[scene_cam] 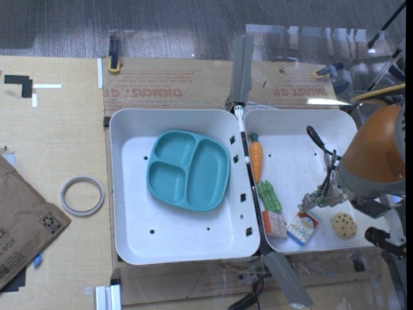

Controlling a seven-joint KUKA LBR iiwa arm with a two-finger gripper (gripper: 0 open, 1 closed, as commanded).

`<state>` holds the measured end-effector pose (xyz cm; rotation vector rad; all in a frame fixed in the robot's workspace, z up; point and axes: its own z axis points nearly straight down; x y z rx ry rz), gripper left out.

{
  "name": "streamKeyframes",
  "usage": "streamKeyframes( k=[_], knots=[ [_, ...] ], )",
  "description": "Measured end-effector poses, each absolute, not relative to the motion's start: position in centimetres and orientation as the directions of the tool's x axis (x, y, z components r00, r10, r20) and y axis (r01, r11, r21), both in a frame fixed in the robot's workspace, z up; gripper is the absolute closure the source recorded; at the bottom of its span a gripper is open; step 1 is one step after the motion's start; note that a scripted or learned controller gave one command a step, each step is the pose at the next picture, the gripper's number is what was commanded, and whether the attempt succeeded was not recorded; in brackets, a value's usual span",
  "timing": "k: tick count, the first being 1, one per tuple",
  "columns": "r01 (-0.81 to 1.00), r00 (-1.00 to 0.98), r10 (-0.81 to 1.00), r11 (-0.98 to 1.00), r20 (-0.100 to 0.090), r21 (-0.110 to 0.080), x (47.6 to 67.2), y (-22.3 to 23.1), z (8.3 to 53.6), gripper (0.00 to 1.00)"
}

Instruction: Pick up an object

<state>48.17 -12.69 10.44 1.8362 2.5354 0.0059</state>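
The right bin (300, 113) holds a carrot (256, 160), a green vegetable (270, 196), a small reddish box (274, 223), a little blue, white and red carton (301, 228), a round cookie (344, 225) and a black utensil (317, 139). My gripper (315, 201) hangs low in this bin, just above and behind the carton, left of the cookie. The arm's orange band (381, 152) looms over the bin's right side and hides part of its floor. Nothing can be seen held in the gripper.
The left bin (117, 173) carries a teal divided plate (189, 170). On the bench to the left lie a tape ring (82, 195) and a brown cardboard box (22, 228). A grey divider bar (242, 70) runs between the bins at the back.
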Motion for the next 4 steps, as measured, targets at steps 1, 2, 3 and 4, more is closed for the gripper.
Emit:
streamKeyframes(
  k=[1,2,3,4],
  knots=[
    [0.955,-0.298,0.955,0.298,-0.001,0.0,48.4,-13.3,18.0,1.0],
    [0.955,-0.298,0.955,0.298,-0.001,0.0,48.4,-13.3,18.0,0.0],
    [0.96,-0.28,0.96,0.28,0.0,-0.001,47.8,-11.4,9.1,0.0],
    [0.96,-0.279,0.96,0.279,0.0,-0.001,47.7,-11.4,9.1,0.0]
  ],
)
